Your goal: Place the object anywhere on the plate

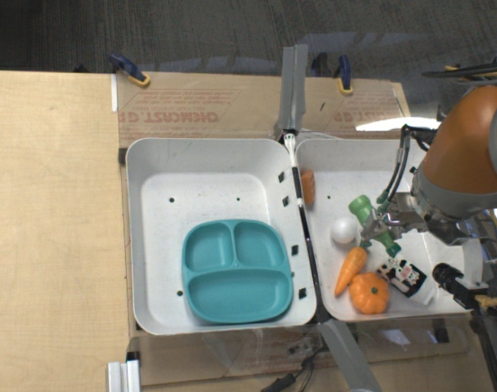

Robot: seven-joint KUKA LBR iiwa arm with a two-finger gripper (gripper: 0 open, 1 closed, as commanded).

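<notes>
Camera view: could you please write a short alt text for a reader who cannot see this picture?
A grey and orange robot arm lowers its hand into the right white bin, among a white ball, a carrot, a small pumpkin and a green object. In the left bin lies a teal divided plate.

Two white bins [150,300] sit side by side on cardboard [199,109], clamps [130,69] pinning its far edge. Light wood table [48,219] on the left, dark carpet [232,15] beyond.
</notes>
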